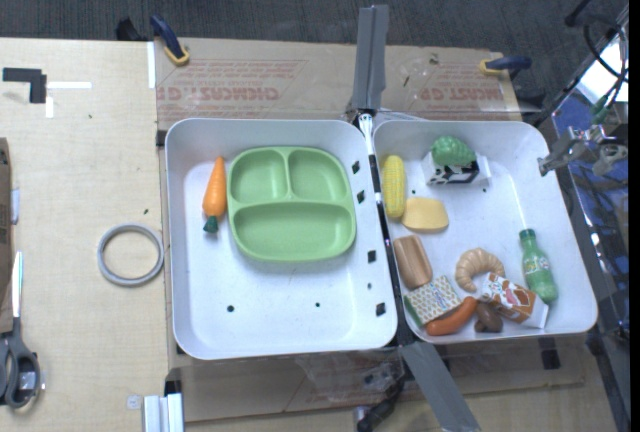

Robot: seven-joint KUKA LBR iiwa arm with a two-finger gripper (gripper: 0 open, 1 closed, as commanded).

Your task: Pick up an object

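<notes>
Corn (394, 186) lies against the right bin's (497, 213) left wall; claw's state cannot be told.

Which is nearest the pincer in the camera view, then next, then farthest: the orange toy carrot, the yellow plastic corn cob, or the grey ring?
Measured from the pincer at the far right:
1. Yellow plastic corn cob, at the right bin's left wall.
2. Orange toy carrot, in the left bin beside the green divided tray.
3. Grey ring, left of both bins.
</notes>
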